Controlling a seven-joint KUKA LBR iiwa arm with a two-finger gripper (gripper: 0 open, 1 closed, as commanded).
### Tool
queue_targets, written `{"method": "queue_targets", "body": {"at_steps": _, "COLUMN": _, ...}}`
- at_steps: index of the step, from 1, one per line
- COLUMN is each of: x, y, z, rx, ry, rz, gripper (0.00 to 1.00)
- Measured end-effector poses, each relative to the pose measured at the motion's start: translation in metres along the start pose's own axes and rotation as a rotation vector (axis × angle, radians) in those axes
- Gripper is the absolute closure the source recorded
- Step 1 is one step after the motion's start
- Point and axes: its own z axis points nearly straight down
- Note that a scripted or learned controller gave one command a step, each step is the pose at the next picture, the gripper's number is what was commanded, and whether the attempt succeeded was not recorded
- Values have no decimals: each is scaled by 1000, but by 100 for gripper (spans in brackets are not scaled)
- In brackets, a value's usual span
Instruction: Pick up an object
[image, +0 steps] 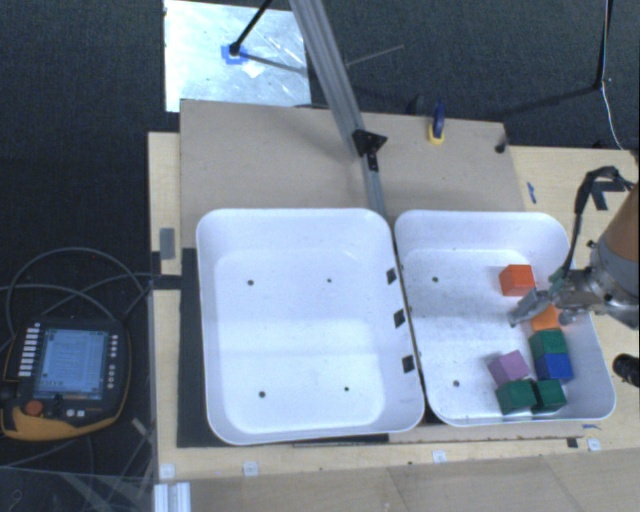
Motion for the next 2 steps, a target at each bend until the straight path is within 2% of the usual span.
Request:
{"method": "queue_targets", "body": {"at_steps": 1, "x": 2, "y": 13, "z": 50, "rx": -6, "ry": 5, "rz": -4, "gripper": 0}}
{"method": "queue_targets", "body": {"at_steps": 2, "x": 7, "y": 15, "z": 81, "rx": -4, "ry": 7, "rz": -7, "gripper": 0}}
